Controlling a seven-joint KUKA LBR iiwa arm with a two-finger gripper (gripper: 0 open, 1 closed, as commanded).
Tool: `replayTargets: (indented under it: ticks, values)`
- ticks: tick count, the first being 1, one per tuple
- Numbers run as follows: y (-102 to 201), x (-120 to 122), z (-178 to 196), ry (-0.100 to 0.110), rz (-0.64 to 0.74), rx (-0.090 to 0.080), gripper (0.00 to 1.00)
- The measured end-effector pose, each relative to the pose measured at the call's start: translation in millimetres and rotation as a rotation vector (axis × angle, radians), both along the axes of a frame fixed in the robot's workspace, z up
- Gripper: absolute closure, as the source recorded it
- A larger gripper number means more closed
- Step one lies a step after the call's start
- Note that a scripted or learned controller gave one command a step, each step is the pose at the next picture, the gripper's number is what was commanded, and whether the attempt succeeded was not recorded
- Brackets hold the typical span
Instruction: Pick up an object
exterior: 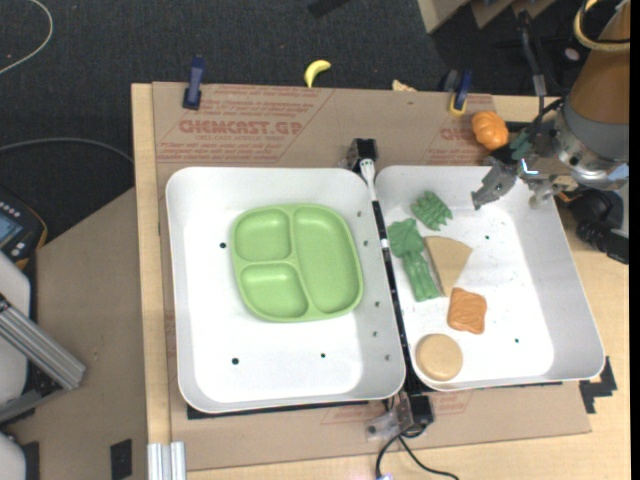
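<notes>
The right bin (560,298) holds several toy foods: a small green leafy piece (432,208), a longer green piece (413,258), a tan wedge (448,256), an orange chunk (467,309) and a round tan bun (439,356). My gripper (515,190) hangs over the bin's far right part, up and to the right of the leafy piece. It is open, its two fingers are spread, and nothing is between them. The grey arm with its orange band (605,88) comes in from the upper right.
A green divided plate (297,261) lies in the left bin (200,308). On the cardboard behind the bins sit an orange toy (489,129) and a small banana (317,70). Blue clamps (193,83) (460,90) grip the board's far edge. Cables trail at right.
</notes>
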State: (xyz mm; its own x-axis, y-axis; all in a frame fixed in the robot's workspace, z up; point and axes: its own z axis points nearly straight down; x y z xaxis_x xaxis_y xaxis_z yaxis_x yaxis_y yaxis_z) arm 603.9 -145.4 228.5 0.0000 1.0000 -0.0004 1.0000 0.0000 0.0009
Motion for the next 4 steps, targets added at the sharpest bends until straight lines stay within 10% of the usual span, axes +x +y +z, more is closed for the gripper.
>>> replayTargets:
  ticks: [1, 2, 3, 4]
  values:
    - [18, 13, -139, 0.01, 0.002, 0.005, 0.0]
    - [60, -60, -37, 0.0, 0.002, 0.003, 0.0]
    - [37, -129, -148, 0.008, -0.006, 0.002, 0.0]
    - [39, -124, -134, -0.002, -0.002, -0.001, 1.0]
